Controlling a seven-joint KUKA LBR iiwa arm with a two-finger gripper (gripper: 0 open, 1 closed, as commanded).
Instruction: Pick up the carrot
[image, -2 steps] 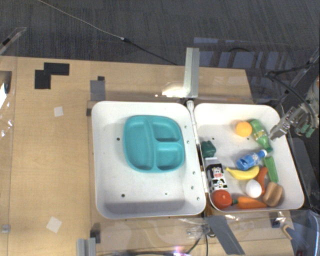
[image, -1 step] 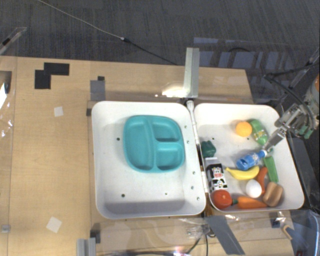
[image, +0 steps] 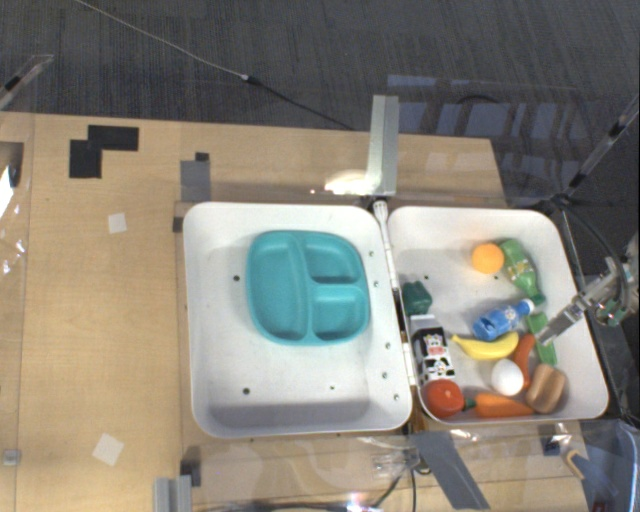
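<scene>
Carrot (by tomato) lies below-left of end effector.

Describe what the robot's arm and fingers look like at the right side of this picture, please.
Little of it is in view. A slim grey metal gripper pokes in over the right bin, its tip a narrow, pale prong. Behind it sits a bulkier grey-and-dark block at the picture's edge. Thin dark cables run nearby. No markings are legible.

Carrot lies along right bin's near wall, hemmed in: tomato touching left end, egg just behind, brown potato at right end. Banana and blue bottle crowd beyond. Open floor in bin's far-left part. Left bin roomy around teal tray.
</scene>
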